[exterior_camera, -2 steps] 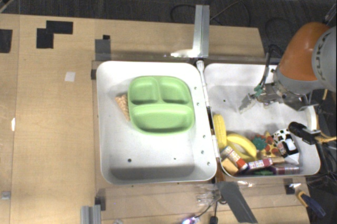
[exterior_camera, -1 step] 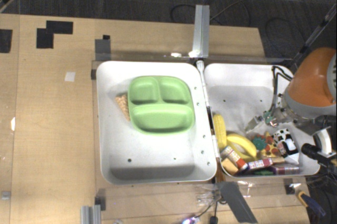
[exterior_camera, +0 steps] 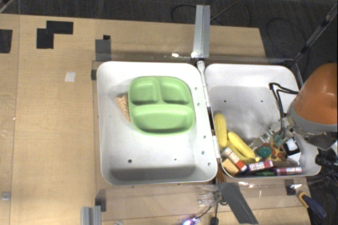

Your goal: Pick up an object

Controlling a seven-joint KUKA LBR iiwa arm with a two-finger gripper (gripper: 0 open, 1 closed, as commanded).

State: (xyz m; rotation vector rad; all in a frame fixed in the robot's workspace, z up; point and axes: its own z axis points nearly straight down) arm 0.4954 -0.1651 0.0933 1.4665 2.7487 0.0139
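Objects [exterior_camera: 248, 155] heaped in right bin [exterior_camera: 237, 86]; we cannot tell the gripper's [exterior_camera: 280, 139] state above them.

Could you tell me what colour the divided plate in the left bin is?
Light green; the divided plate shows clearly in the camera view.

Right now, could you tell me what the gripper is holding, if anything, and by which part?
It cannot be told: the gripper sits low among the clutter in the right bin, with nothing visibly between its fingers.

Wooden bench [exterior_camera: 47, 129] — two white bins [exterior_camera: 111, 166]
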